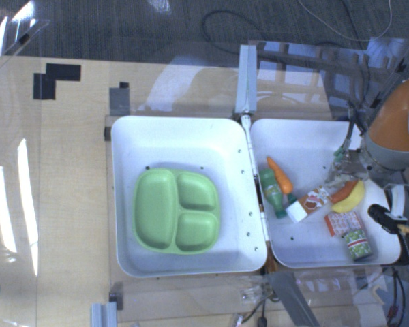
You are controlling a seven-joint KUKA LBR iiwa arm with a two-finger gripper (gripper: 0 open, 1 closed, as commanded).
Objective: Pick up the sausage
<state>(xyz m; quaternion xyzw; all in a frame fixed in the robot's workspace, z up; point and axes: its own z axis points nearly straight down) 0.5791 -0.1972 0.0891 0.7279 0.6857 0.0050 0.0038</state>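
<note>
The sausage (342, 193) is a short reddish-orange link lying at a slant in the right bin (300, 138), resting against a yellow banana (352, 198). My gripper (339, 171) hangs just above and slightly left of the sausage's upper end, below the grey wrist and its orange band (395, 118). Nothing shows between the gripper and the sausage, which lies on the bin floor.
In the right bin a carrot (279, 174), a green bottle (273, 193), a white block (296, 212) and a red-and-white packet (316, 199) lie to the left of the sausage. A red pack (343, 222) and a green can (358, 245) sit below it. The left bin (123, 182) holds a green divided plate (177, 210).
</note>
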